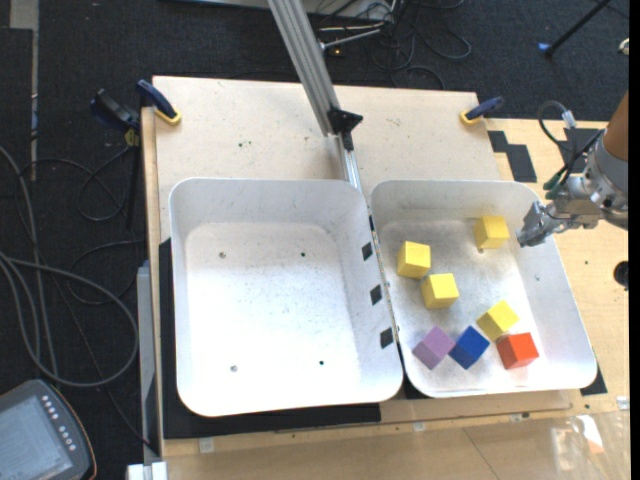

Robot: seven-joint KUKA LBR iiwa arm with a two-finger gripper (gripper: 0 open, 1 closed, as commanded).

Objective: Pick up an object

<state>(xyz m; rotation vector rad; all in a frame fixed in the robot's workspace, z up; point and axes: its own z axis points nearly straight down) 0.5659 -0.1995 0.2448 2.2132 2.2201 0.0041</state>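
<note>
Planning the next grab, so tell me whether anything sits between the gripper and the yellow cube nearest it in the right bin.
Nothing visible does. The gripper hangs at the right bin's far right rim, and the nearest yellow cube lies just to its left with bare bin floor between them. The other cubes lie nearer the camera, off that line.

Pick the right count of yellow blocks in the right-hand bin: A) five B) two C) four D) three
C: four yellow blocks lie in the right bin, at and, alongside a purple block, a blue block and a red block.
</note>
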